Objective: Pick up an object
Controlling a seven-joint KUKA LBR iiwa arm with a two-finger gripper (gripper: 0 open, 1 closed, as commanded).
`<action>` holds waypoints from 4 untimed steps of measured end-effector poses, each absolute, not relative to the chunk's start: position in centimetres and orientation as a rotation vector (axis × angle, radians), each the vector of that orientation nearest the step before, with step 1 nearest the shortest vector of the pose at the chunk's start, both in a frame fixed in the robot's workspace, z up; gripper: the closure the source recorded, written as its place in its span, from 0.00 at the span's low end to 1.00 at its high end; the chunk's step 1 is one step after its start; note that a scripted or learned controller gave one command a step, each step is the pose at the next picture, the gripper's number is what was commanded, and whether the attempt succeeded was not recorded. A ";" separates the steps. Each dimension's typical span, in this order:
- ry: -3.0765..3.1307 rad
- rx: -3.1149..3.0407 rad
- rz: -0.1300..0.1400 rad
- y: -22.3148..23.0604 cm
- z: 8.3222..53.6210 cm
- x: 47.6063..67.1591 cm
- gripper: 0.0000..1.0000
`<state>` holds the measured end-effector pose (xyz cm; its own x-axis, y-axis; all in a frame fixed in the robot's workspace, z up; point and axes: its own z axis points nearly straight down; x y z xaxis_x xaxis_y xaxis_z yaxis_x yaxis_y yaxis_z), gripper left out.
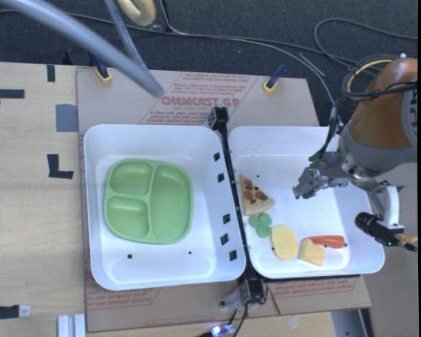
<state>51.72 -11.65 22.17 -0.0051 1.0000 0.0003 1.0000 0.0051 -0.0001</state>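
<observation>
Two white bins sit side by side on the desk (pixel 28 209), over a cardboard sheet (pixel 196 93).

Left bin (pixel 98 258): holds a green divided plate (pixel 149 201), lying flat, three compartments facing up.

Right bin (pixel 368 262): holds the toy food items. Pizza slice (pixel 255 196) lies near the divider between the bins. Green round piece (pixel 261 224) sits just below the pizza slice. Yellow oval piece (pixel 283 242) lies beside it, toward the front wall. Yellow wedge (pixel 311 252) is next to the oval piece, with an orange-red carrot-like piece (pixel 328 241) touching its upper edge.

Arm enters from the right. End effector (pixel 310 183) hangs over the right bin's middle, apart from all the food pieces. Nothing visible in its grasp; finger opening cannot be judged from this angle.
</observation>
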 end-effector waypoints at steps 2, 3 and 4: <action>-2.225 -2.217 0.002 -1.1 22.0 51.9 1.00; -2.227 -2.213 0.003 4.8 21.3 51.8 1.00; -2.227 -2.214 0.000 9.1 21.9 52.7 1.00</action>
